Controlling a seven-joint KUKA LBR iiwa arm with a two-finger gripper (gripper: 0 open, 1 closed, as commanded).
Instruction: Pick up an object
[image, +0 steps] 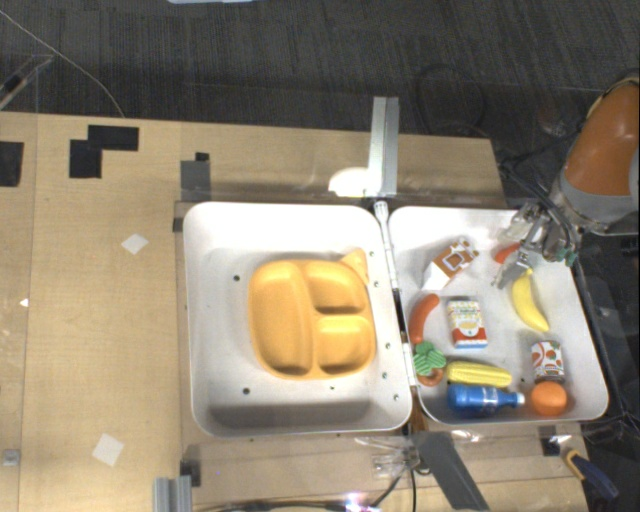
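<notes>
1. The gripper (527, 250) hangs low over the far right part of the right bin (597, 405), just above the banana (528, 301); whether it touches is unclear.
2. Its fingers (515, 267) look slightly spread, with nothing clearly between them, so I judge the pick not yet made: closing and lifting remain.
3. A small red-orange bit (507, 253) sits beside the fingers; I cannot tell what it is.
4. Other candidates lie in the same bin: a small carton (466, 323), a blue bottle (481, 399), an orange (548, 398), a corn cob (478, 374).
5. The left bin (205, 330) holds a yellow divided tray (308, 317).
6. The arm (603, 160) is cut off at the right edge.
</notes>
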